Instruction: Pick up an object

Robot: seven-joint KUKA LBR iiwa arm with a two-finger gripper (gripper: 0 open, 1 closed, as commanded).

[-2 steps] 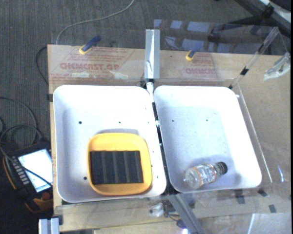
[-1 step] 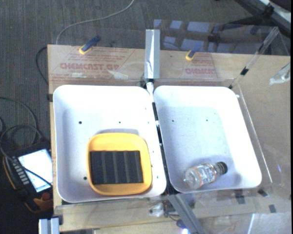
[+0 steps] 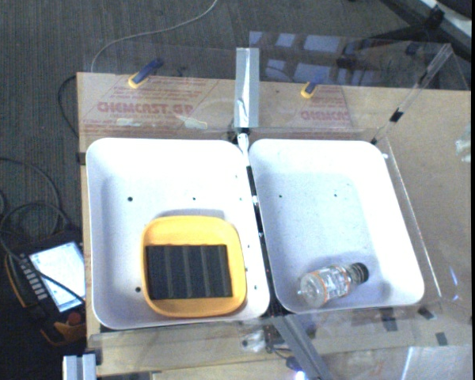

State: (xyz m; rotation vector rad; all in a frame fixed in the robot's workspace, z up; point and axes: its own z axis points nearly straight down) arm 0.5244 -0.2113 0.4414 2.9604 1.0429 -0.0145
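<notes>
Starting at the left bin (image 3: 111, 172), the yellow tray (image 3: 195, 267) with a dark ribbed inset lies flat near the front wall. It is broad, low and smooth-edged, so jaws closing from above would likely find no lip to pinch and slide off its rounded rim; the ribbed black panel offers grooves, but they look too shallow to catch. Its closeness to the front wall also leaves little room for a finger on that side.

Across the divider, in the right bin (image 3: 324, 172), the clear plastic bottle (image 3: 330, 283) with a dark cap lies on its side near the front edge, tilted a little toward the right corner. It is round, slick and probably light, so a touch off centre could roll it along the white floor or squirt it out of a closing grip. Its transparency may also make it hard to locate.

As to whether the jaws are released or clenched, I cannot tell.
</notes>
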